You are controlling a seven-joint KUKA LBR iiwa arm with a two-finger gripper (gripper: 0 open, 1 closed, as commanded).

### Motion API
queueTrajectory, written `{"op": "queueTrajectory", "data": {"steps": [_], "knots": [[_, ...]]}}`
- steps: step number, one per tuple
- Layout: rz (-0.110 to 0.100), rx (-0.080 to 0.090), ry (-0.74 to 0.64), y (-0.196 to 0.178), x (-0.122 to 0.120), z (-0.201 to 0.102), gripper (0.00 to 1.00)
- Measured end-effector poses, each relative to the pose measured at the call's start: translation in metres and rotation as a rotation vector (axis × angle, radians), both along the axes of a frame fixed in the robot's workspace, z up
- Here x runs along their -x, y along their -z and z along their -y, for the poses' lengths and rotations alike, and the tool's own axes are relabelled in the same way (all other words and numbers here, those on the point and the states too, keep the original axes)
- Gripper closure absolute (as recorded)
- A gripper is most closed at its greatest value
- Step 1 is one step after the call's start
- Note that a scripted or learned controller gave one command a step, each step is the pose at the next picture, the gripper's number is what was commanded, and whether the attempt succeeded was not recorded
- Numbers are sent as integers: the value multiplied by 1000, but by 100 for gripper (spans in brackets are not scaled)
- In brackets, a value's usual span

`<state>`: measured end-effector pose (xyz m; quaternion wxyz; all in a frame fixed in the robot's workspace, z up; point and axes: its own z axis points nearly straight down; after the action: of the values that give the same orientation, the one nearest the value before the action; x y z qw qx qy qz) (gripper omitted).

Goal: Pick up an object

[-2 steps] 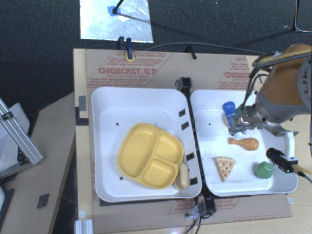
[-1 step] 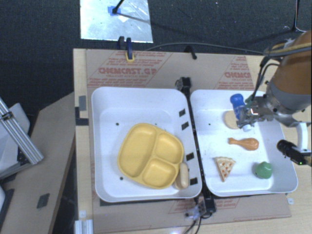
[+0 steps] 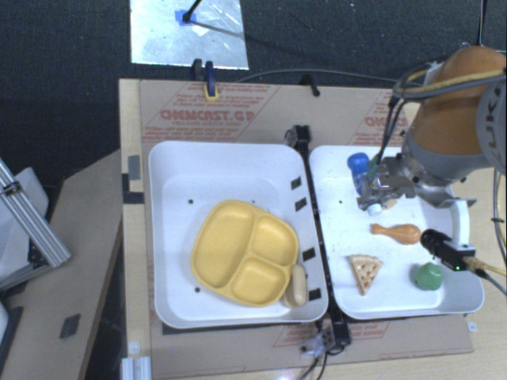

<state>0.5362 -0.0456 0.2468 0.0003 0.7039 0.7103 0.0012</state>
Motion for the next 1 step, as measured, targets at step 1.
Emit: {"op": "queueTrajectory", "data": {"steps": [1], "knots": [[-1, -1, 0, 10, -1, -47, 100]]}}
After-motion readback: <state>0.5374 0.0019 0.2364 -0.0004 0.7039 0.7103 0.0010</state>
